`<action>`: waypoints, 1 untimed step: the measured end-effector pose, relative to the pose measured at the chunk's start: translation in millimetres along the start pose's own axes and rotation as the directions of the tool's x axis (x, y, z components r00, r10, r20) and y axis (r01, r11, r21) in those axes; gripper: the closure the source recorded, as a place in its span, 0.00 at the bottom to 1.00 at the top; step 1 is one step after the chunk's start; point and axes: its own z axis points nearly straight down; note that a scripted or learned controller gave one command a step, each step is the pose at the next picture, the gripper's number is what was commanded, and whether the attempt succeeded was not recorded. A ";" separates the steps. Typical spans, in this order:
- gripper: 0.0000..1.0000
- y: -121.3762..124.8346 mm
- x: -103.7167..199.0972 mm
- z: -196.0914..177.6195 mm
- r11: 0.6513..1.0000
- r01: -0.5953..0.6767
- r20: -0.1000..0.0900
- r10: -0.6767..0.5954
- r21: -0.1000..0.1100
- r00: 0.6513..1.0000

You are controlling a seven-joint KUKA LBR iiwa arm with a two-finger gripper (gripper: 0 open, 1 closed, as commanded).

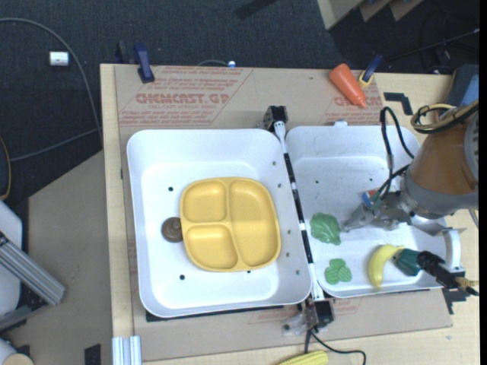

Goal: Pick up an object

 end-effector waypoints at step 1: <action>0.00 59.1 -41.4 -1.0 1.000 0.002 0.000 -0.002 -0.002 1.000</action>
